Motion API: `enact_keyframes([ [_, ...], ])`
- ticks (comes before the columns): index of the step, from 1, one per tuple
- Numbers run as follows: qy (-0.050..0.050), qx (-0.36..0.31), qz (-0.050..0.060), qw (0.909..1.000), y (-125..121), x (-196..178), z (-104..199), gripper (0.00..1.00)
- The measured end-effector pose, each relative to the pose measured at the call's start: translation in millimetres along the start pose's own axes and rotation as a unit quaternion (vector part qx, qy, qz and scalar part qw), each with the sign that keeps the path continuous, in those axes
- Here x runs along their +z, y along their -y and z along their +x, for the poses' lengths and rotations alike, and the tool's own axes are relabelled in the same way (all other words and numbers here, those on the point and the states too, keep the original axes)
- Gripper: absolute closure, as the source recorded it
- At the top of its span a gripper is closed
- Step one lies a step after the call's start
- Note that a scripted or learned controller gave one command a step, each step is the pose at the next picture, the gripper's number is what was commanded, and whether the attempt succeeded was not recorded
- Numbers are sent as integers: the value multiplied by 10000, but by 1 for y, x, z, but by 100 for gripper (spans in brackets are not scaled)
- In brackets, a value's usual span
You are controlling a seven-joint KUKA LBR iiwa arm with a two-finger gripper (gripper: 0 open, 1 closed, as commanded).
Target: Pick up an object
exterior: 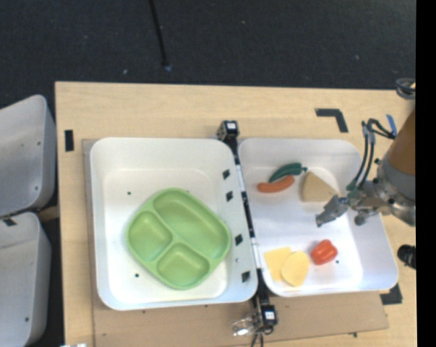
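Nothing was picked yet — your gripper (338, 212) hung over the right bin (348, 277), fingers spread, empty. The nearest objects lay just beside it — a tan wedge (316, 187), a red tomato (324, 251).

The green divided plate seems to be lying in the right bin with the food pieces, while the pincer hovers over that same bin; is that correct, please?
Not quite. The camera view shows the green divided plate in the left bin, apart from the food pieces. The pincer does hover over the right bin.
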State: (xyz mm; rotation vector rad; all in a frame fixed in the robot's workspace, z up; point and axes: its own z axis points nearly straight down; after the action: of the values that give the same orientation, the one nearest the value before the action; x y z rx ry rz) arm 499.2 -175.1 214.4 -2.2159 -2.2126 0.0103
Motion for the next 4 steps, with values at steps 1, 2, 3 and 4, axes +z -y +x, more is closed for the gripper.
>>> enact_keyframes([
  [1, 16, -17, -64, 10000, -3, -6, 0, 0],
  [2, 12, -9, -35, 10000, -1, 57, 3, 0],
  [3, 13, -4, -38, 10000, 0, 110, 2, 0],
  [4, 17, 25, -72, 10000, -2, 96, 1, 100],
])
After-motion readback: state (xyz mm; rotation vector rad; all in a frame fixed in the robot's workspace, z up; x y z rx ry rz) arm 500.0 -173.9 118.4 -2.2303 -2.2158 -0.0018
